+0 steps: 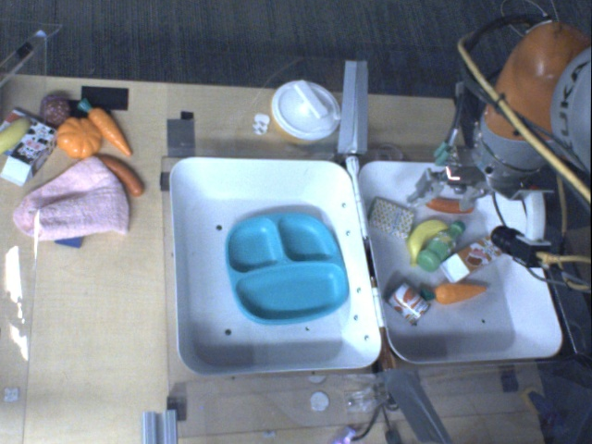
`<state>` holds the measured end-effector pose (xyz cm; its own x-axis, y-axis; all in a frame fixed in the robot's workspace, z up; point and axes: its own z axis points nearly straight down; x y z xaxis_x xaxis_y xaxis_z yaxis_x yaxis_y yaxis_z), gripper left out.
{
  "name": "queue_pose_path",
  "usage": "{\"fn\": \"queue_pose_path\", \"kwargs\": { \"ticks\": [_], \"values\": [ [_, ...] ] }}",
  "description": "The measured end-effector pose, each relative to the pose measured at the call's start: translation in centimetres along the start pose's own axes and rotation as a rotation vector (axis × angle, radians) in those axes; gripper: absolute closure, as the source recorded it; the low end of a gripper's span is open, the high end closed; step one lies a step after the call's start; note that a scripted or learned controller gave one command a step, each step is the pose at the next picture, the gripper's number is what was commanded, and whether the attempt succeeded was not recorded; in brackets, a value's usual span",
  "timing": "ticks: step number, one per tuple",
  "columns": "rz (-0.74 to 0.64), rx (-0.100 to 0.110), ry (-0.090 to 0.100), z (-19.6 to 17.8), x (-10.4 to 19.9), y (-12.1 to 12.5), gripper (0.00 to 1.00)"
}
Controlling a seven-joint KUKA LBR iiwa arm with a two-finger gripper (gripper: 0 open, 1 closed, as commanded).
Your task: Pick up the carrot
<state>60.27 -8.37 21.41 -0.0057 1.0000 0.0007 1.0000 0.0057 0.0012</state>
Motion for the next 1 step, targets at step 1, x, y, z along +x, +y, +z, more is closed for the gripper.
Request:
{"fn": "queue_pose_path", "kwargs": {
  "ticks": [1],
  "values": [
    [0.015, 0.000, 0.000, 2.97, -5.05, -8.18, 0.00]
  ]
}}
